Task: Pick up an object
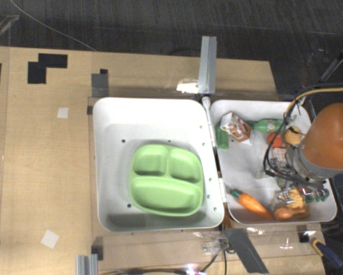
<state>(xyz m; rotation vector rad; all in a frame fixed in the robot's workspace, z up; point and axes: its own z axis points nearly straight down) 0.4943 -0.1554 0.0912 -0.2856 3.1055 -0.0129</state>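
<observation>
Camera view: I found the gripper (290, 183) low over the right bin (246, 153), above a corn cob (295, 197); I could not tell its state. A carrot (252, 203) lay near the front wall. The left bin (108, 125) held a green divided plate (166, 179).

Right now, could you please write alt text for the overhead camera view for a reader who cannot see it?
A grey robot arm with an orange band reaches from the right over the right-hand white bin, which holds an orange carrot, a small printed carton and other toy foods. The left-hand white bin holds a green three-compartment plastic tray.
</observation>
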